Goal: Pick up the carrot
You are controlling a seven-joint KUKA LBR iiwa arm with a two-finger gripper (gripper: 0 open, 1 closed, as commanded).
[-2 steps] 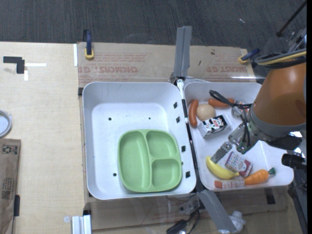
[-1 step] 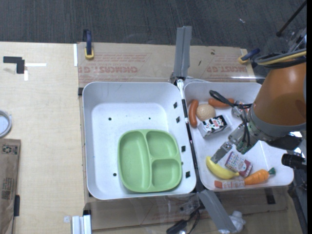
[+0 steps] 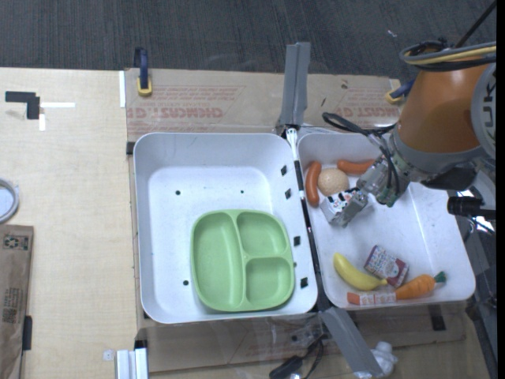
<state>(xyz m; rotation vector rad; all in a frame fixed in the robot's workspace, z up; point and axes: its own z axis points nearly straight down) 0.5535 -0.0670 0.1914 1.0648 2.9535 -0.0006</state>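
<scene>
Counter (image 3: 63, 212) first, on your left: pale wood grain, with a brown paper bag (image 3: 14, 283) at its near edge. Next comes the left bin (image 3: 158, 164), smooth white plastic, holding a matte green plate (image 3: 243, 260) moulded into three compartments.

Move right to the second bin (image 3: 426, 227). At its far left you see a red sausage (image 3: 313, 183) beside a rounded tan ball (image 3: 332, 181), and another orange piece (image 3: 357, 165) at the far wall. The pincer (image 3: 347, 208) hangs low just near of these, pointing left; you cannot tell how far it is open, and nothing shows in its grasp.

Further right and nearer you, a curved yellow banana (image 3: 353, 272) lies beside a small red packet (image 3: 387, 264). The carrot (image 3: 417, 286), tapered orange with a green stub, rests along the near right wall, well apart from the pincer.

You are, by my reading, at the approach step. Next you would need to carry the pincer right and toward the near wall, then line it across the carrot's narrow body; the wall close by leaves little room.
</scene>
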